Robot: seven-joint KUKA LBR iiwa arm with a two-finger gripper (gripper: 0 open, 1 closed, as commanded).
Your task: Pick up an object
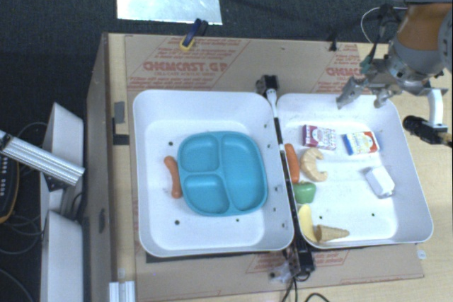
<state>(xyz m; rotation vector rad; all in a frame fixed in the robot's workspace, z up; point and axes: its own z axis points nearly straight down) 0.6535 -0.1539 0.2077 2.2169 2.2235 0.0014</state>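
An object for the pick has yet to be settled on, and nothing is between the fingers, so the choice lies among what the two bins hold. In the left bin [148,117], a sausage [173,176] lies lengthwise just beside the left edge of a blue divided plate [221,172], which takes up the middle of that bin and is probably too broad and flat for a two-finger grasp. At the shared wall, just inside the right bin [407,173], a carrot [291,162] lies along the rim; its closeness to the wall would likely crowd a finger. Next to it a croissant-shaped pastry [313,165] touches the carrot's side, with a green pepper [304,192] just below, then a yellow banana-like piece [306,221] and an ice-cream cone [333,233] toward the bin's near edge. Toward the far edge sit a small red-and-white carton [318,136] and, just beside it, a blue, white and red box [361,143]; a white block [380,181] lies apart from the rest near the right wall, which seems to make it the easiest target. The end effector [364,95] hangs above the right bin's far-right corner with its two fingers spread, apparently poised for a descent, well clear of every item.
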